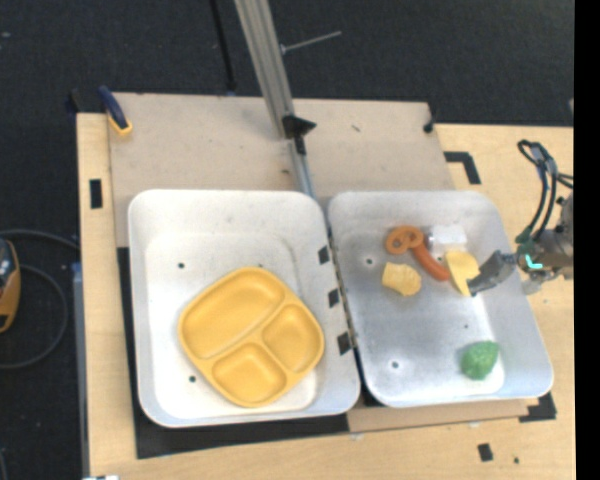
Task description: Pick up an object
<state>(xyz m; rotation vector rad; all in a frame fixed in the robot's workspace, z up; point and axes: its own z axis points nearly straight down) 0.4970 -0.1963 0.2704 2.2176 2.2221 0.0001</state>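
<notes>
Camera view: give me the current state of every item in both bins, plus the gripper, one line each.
yellow divided plate: flat in left bin, right side up.
pretzel: lying in right bin.
orange piece: beside the pretzel.
white piece: lying near the far side of the right bin.
yellow chunk: lying loose.
yellow block: at gripper tip, grasp unclear.
green lump: loose, near corner.
gripper: low over right bin.

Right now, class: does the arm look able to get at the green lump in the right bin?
Probably yes. The green lump lies alone near the right bin's front right corner, apart from the other pieces, with nothing over it. The gripper sits at that bin's right edge, just behind it.
</notes>
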